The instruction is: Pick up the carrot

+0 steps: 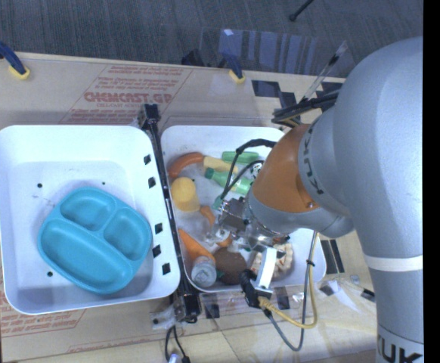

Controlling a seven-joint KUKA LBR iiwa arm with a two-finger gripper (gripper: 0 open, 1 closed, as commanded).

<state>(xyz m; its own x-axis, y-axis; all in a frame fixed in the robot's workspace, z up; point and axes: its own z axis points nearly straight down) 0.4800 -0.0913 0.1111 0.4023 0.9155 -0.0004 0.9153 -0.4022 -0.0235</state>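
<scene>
I am reaching my claw (231, 233) into the right bin (205, 136), near the carrot (191, 244). Cannot tell the claw's state. Carrot is lying unlifted; pickup remaining.

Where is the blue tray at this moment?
The blue tray lies in the left bin, toward its near side, apart from the arm, which works over the right bin.

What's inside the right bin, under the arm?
The right bin holds a heap: a carrot by its left wall, a yellow piece, green pieces and a brown lump. The arm's wrist covers the bin's right half, so anything beneath it is hidden.
</scene>
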